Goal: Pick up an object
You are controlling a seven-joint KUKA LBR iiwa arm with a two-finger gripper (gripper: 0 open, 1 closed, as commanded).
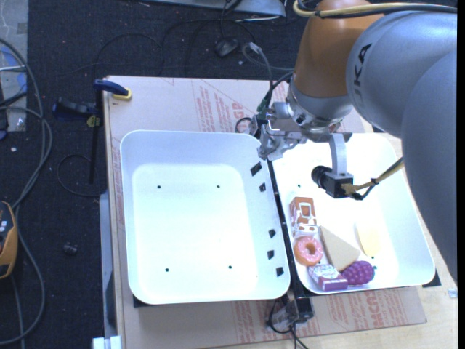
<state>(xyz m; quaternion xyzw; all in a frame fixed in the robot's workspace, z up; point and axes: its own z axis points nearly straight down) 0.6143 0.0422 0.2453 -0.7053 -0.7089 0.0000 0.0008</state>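
The gripper (270,145) hangs at the right bin's (392,217) eleven o'clock corner, spread or closed I cannot tell, while the donut (309,250), wedge (340,247) and grapes (357,272) crowd six o'clock, so dropping here risks clipping the rim and grabbing nothing.

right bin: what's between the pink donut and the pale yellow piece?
A tan wedge lies between them, seen in the camera view. The pink donut is on one side of it and the pale yellow piece on the other, all in the right bin.
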